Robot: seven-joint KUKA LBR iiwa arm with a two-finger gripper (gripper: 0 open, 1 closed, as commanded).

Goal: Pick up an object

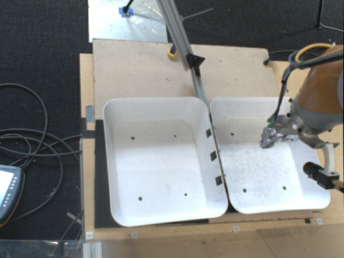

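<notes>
We see two white bins side by side on a brown wooden bench (140, 69). The left bin (156, 160) has a few small dark dots on its floor. The right bin (252, 171) has dots too, and lots of tiny dark specks scattered over its middle.

The arm (322, 90) comes in from the right, with its orange part high up over the far right side of the right bin. At its end is the gripper (270, 136) — a small shiny metal piece hanging over the right half of that bin, near the back. It is too small and blurry for us to tell how far open it is, and we cannot tell if it has hold of anything. We also cannot tell where the thing to pick up is.

A long grey pole (174, 20) slants down from the top and ends where the two bins meet. Three small black clips (213, 156) sit along that shared edge.

On the dark floor to the left lie looping black cables (32, 138), and a small screen (6, 190) peeks in at the left edge — its face glows pale.
</notes>
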